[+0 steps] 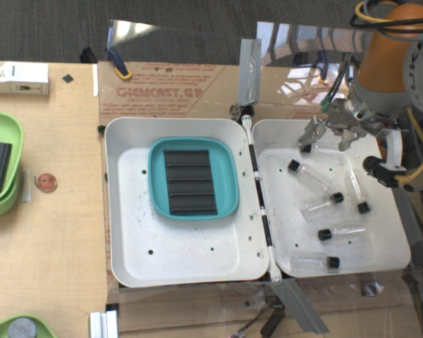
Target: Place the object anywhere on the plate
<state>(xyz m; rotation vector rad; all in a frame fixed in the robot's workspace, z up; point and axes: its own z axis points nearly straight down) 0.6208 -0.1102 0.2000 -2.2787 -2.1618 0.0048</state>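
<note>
Nearest the camera, a clear black-capped vial (pixel 317 263) lies at the right bin's (pixel 381 263) front edge, well below the gripper (pixel 326 141). Four more vials (pixel 307 175) are scattered between, one just under the fingertips. Its fingers are spread apart, gripping nothing. Far to its left, the teal plate (pixel 228 182) sits in the left bin (pixel 127 245).

A pale wooden tabletop (pixel 49 259) spreads to the left, with dark grey carpeted floor (pixel 197 13) beyond its far edge. A printed cardboard sheet (pixel 166 90) lies flat behind the bins, catching bright glare near its top.
</note>
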